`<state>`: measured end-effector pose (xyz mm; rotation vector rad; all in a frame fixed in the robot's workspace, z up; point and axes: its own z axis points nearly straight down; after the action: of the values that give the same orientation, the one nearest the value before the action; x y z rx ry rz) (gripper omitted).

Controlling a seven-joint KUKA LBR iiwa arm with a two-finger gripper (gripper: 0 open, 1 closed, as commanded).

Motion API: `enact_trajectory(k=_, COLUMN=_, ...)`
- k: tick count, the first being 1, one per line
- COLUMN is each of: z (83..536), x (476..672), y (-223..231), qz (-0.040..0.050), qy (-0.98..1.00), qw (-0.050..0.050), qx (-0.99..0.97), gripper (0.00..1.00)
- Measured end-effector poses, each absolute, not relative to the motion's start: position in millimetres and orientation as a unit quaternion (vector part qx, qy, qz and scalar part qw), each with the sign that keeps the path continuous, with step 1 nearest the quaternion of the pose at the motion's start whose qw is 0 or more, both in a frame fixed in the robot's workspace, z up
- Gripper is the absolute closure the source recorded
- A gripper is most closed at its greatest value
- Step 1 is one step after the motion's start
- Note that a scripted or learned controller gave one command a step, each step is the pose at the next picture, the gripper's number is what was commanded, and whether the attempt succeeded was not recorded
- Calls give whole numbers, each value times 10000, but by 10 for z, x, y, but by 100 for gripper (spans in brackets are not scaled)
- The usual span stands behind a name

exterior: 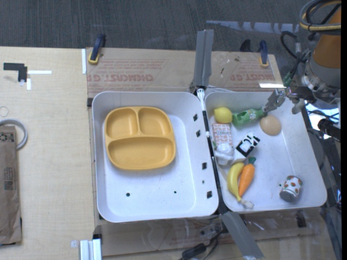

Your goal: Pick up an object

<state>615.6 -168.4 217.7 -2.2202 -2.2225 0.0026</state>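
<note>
From my remote station: arm [325, 53] sits at the upper right, over the far right corner of the right bin [309, 167]; pincer [275, 101] hangs low above the bin's back edge, just beside the green packet [248, 116]; I cannot tell whether it is released or clenched, and I see nothing between its tips.

Right bin contents: lemon [223, 114] at back left, touching the green packet; tan egg-shaped object [270, 125] just right of the packet; white carton [222, 136] below the lemon; black-and-white block [248, 144] mid-bin; banana [234, 179] and carrot [245, 179] side by side, touching; spotted cup [291, 188] on its side near the front right.

Left bin [108, 199] carries a yellow divided plate [140, 137], upright, toward the back left; both bins rest on the worktop [43, 145].
</note>
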Motion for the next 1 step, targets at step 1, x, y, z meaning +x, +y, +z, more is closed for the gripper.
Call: enact_trajectory(k=1, z=1256, x=5636, y=-1313, qz=4, qy=-7710, qw=2, qx=-6369, gripper=0)
